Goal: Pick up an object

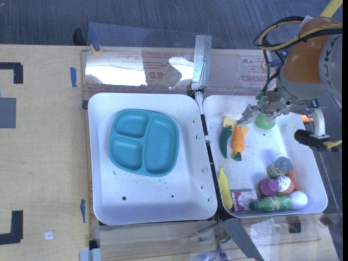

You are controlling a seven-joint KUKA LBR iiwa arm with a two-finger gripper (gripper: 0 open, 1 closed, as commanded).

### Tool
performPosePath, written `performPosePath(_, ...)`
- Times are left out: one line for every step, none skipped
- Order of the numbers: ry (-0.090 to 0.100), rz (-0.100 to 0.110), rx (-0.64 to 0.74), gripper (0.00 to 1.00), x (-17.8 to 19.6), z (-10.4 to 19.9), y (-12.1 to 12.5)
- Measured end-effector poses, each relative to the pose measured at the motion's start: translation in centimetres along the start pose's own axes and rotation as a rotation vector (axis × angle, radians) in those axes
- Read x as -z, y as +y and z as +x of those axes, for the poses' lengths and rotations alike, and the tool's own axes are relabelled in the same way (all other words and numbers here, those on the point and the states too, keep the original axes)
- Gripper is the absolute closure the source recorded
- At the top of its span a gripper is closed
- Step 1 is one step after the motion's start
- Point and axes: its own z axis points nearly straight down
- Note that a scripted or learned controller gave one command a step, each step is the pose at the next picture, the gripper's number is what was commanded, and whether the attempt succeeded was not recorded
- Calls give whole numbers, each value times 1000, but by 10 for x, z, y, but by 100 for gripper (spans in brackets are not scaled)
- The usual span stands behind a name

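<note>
Left bin (103,200) mid-frame: blue divided plate (144,141), nothing else worth grabbing. Right bin (318,192): dark green vegetable (225,141) and orange carrot (238,139) upper left, long axes running top to bottom; yellow banana (223,187) along left wall; cluster of small toys (280,189) lower right. Gripper (265,112) upper right of frame, right over a green ball (265,122) near bin's top edge. Fingers: spread or closed, cannot tell, ball partly hidden beneath. Likely target directly below; carrot just lower left.

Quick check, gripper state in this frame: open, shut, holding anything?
Gripper: cannot be told; it sits over the right bin beside a green ball.
</note>
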Motion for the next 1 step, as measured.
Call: performPosePath(-6, -15, 36, 0, -70, 14, -4)
